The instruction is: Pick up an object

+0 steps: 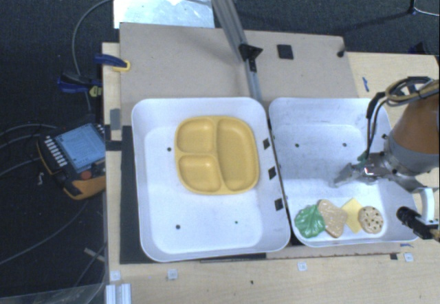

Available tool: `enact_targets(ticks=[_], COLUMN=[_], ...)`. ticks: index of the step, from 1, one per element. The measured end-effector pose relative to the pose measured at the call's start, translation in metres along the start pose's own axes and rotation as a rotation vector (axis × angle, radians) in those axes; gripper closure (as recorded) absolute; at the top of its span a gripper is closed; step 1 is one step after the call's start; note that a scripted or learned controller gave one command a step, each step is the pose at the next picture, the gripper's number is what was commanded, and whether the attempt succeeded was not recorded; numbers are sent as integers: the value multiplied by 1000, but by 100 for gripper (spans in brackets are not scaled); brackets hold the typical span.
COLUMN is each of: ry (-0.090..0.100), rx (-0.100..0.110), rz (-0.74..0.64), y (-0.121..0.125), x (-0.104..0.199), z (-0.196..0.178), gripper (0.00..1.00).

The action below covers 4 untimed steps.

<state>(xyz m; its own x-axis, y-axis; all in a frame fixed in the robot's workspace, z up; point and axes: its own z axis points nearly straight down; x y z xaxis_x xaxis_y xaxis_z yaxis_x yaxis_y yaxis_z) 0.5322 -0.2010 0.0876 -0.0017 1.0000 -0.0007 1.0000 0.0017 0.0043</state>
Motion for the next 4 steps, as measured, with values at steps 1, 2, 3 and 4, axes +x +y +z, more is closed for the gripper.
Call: enact_targets(ticks=[1, 2, 3, 4], ry=[-7, -1, -1, -2], rx=[-11, -1, -1, -2], rz=[1, -3, -3, -4], y=[3, 5, -4, -2], x=[-2, 1, 0, 0], z=[-13, -57, -111, -155], gripper=[100, 100, 100, 100])
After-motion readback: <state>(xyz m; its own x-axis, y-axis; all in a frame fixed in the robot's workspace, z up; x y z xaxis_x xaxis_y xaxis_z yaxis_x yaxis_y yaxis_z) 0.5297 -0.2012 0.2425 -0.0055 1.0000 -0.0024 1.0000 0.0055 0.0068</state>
